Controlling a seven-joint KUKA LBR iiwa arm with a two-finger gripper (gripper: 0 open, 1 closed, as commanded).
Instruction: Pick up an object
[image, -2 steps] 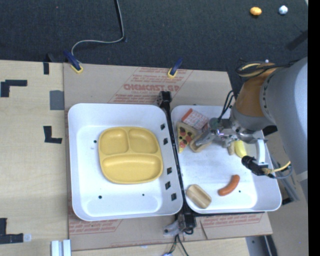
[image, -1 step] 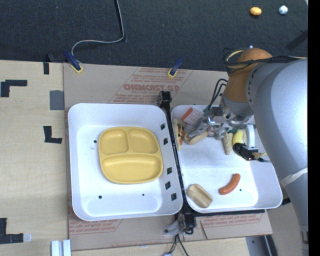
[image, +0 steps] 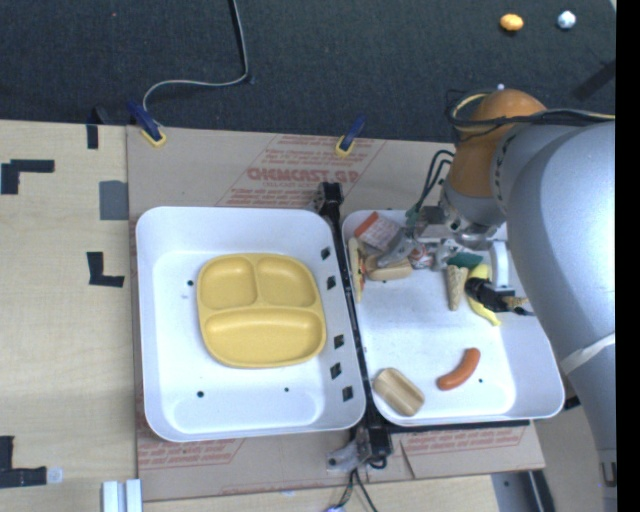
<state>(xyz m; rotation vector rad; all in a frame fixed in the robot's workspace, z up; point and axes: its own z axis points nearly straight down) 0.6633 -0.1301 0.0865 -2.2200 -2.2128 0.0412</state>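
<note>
The right bin (image: 430, 320) holds several toy foods. A red sausage (image: 458, 369) and a tan bread roll (image: 398, 390) lie near its front edge. At the back of the bin a red-and-white piece (image: 378, 230), a tan stick-shaped piece (image: 386, 270), a cone (image: 455, 290), a green piece (image: 465, 261) and a yellow banana (image: 486, 306) lie crowded together. My gripper (image: 420, 245) is low over that back cluster, between the red-and-white piece and the green piece. The clutter hides what it touches.
The left bin (image: 170, 330) bears a yellow divided plate (image: 262, 308). The grey arm (image: 560, 230) with its orange band (image: 490, 140) covers the right bin's back right corner and right edge. A black divider (image: 345, 300) runs between the bins.
</note>
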